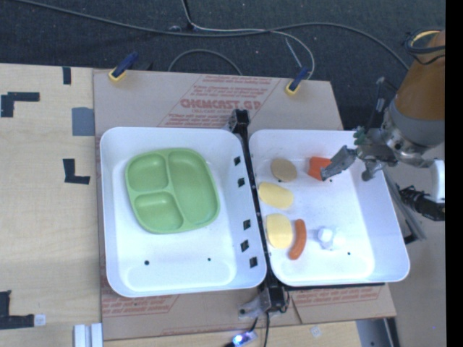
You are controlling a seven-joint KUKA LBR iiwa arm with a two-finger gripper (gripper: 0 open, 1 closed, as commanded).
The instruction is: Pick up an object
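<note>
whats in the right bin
The right bin holds a tan round piece, two yellow pieces, an orange carrot-like piece, a small white object and an orange-red block, partly covered by the hand.

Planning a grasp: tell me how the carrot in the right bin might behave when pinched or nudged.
The carrot looks long, rounded and smooth, so it may roll sideways or slip. It lies against a yellow piece, which might shift too. It is probably a light toy.
</note>
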